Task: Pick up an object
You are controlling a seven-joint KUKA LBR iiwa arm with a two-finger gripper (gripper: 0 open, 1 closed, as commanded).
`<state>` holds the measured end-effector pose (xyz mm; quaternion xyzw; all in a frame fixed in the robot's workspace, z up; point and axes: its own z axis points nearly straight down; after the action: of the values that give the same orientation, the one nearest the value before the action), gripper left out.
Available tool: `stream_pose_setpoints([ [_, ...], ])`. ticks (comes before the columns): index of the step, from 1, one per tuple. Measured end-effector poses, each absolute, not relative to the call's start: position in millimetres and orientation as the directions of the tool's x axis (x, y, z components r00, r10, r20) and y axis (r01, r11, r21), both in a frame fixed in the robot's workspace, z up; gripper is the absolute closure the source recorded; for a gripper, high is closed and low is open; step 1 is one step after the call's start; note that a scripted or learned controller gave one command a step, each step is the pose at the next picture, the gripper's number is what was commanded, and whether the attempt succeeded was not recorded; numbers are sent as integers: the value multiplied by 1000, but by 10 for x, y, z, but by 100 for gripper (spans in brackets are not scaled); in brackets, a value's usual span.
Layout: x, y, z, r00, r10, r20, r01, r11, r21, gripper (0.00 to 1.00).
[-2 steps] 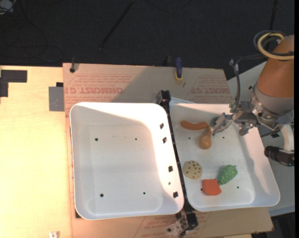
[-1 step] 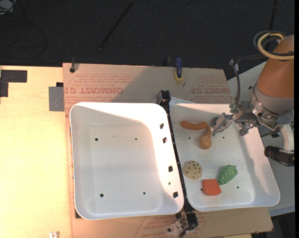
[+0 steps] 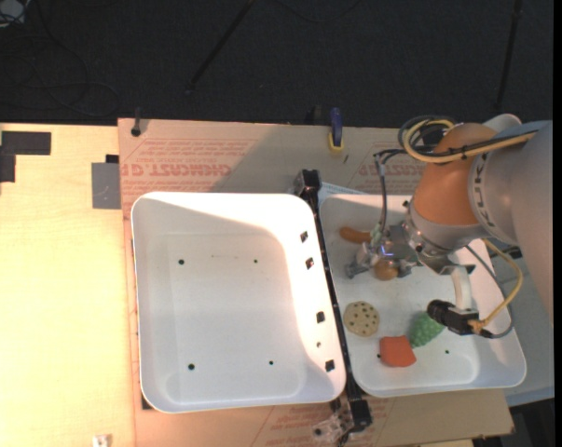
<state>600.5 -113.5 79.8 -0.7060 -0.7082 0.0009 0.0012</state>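
My gripper is down inside the right bin, near its back left part. A small brown rounded thing sits right at the gripper's tip; whether it is held is unclear. An orange-brown elongated piece lies just behind the gripper. In front of it lie a round tan cookie with dark dots, a red block and a green bumpy object.
The left bin stands beside the right one, with a black clip rail between them. The grey arm with its orange band comes in over the right bin's back right corner. Pale bench surface lies to the left.
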Motion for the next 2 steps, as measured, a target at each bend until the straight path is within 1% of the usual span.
stream_pose_setpoints([
  [1,6002,-1164,972,4,1000,0,1000,-4,-4,100],
  [2,5633,-462,2653,-6,1000,2,1000,6,9,100],
])
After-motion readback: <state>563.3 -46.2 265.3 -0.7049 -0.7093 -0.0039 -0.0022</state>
